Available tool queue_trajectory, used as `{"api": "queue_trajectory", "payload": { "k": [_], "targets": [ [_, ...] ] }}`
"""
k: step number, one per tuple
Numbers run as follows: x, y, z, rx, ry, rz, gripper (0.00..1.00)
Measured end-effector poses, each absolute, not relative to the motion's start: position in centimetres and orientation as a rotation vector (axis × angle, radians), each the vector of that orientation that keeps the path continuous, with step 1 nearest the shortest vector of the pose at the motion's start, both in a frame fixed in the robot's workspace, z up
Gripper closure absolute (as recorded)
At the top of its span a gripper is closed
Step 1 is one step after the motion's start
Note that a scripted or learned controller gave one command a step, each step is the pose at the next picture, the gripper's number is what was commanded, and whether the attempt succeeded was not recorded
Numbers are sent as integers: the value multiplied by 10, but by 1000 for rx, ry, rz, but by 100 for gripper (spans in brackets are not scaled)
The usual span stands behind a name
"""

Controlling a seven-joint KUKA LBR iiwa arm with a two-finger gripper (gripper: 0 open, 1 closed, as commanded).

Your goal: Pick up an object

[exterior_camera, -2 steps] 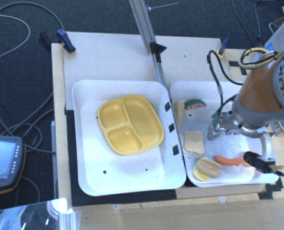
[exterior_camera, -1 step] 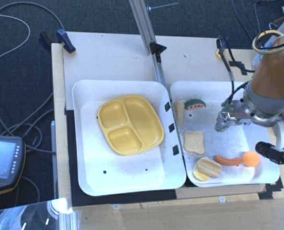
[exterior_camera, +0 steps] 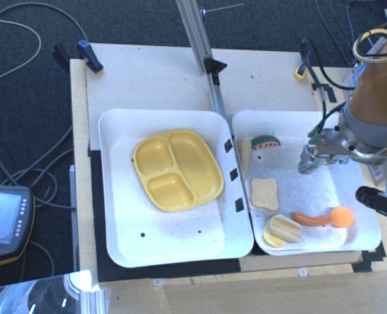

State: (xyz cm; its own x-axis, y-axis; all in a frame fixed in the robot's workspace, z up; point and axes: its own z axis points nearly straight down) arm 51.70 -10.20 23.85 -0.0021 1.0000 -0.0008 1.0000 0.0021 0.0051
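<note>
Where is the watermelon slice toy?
The watermelon slice lies in the right bin, near its top left corner, above the bread slice.

Operator, note the yellow three-compartment plastic plate [exterior_camera: 178,170] lying in your left white bin [exterior_camera: 118,241]. The right white bin [exterior_camera: 360,241] holds a watermelon-slice toy [exterior_camera: 264,142] near its far-left corner, a tan bread-slice toy [exterior_camera: 265,193] below it, a cream bun toy [exterior_camera: 282,230] at the near edge, and an orange carrot-like toy with a round end [exterior_camera: 325,218] beside the bun. Your grey gripper [exterior_camera: 309,164] hangs over the right bin's bare floor, apart from every toy.
</note>
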Motion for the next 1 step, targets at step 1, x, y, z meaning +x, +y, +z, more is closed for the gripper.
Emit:
{"api": "queue_trajectory", "payload": {
  "k": [1],
  "targets": [
    [539, -44, 231, 2213, 2230, 4, 100]
  ]
}}
